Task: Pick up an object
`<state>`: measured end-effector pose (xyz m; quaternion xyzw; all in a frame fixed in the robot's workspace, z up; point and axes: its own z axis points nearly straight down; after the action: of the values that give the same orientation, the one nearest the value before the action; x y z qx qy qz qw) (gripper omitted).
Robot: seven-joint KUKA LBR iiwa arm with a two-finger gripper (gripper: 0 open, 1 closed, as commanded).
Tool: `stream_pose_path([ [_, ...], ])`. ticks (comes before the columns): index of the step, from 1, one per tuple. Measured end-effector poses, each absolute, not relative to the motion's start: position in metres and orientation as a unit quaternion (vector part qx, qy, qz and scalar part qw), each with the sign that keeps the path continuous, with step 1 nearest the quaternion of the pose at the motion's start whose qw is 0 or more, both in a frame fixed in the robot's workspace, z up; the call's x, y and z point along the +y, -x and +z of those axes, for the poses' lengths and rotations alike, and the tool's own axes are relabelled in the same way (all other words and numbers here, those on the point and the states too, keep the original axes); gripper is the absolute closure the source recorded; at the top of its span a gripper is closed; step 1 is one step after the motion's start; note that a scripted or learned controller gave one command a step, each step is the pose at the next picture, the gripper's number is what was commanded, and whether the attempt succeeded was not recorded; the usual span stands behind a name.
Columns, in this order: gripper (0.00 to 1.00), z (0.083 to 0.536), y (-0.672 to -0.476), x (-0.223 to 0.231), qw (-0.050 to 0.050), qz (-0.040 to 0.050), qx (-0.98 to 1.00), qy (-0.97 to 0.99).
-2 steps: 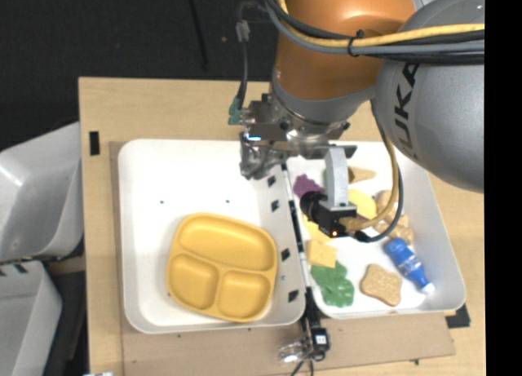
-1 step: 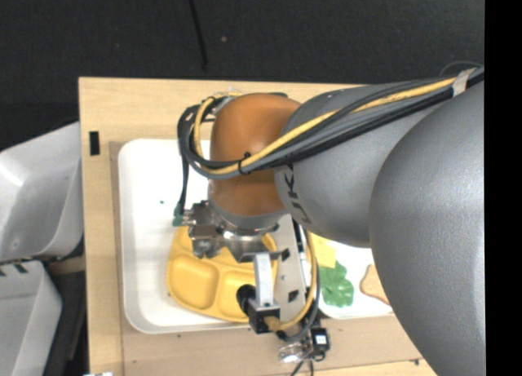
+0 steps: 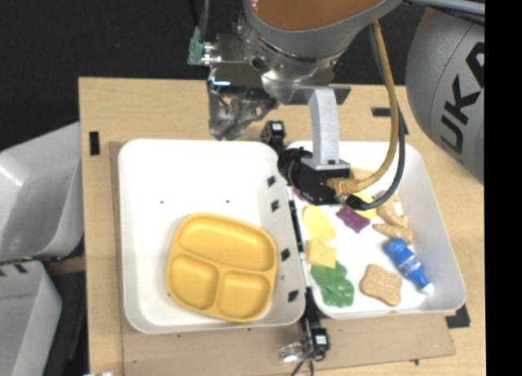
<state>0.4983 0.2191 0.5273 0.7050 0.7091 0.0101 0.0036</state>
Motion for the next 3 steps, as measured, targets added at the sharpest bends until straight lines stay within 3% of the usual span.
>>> stream_pose_path([
  [1, 1.00, 0.421, -0.497, 0.159, -0.001, -0.0054, 0.705, -0.709],
  [2, 1.00, 0.137, -0.486, 0.150, -0.004, -0.0085, 0.707, -0.708],
  [3, 1.00, 0.327, -0.526, 0.226, 0.003, 0.0103, 0.711, -0.704],
])
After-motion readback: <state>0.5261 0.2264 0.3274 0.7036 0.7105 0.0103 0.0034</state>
